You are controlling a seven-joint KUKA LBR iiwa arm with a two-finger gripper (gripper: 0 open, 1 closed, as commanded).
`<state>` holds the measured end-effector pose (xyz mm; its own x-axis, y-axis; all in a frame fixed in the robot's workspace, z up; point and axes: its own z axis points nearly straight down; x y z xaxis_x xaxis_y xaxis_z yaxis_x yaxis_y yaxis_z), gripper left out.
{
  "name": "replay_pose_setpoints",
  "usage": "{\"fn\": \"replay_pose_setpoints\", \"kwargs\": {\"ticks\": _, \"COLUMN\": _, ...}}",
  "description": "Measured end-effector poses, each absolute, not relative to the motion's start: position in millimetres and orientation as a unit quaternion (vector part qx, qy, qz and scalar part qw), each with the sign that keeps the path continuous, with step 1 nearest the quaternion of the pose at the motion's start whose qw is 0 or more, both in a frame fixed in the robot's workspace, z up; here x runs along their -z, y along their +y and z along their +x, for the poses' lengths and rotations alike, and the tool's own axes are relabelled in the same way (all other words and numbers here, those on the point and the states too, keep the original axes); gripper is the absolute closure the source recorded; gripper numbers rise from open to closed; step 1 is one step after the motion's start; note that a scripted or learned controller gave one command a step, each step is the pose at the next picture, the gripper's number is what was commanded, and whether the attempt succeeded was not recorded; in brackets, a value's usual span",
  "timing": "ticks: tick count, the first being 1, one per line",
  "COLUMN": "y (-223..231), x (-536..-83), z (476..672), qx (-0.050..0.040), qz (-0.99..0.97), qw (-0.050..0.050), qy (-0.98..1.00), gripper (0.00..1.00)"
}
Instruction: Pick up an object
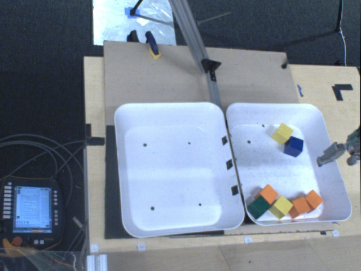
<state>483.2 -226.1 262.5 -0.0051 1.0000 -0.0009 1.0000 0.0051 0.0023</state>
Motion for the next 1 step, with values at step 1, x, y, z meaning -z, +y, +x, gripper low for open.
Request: {"fn": "replay_pose_setpoints", "kwargs": {"ticks": 1, "y": -226.1, "x": -262.6, "z": 483.3, "qx": -0.0007, "qz": 0.706, "qw": 0.001, "qy": 0.709, "gripper": 0.00}}
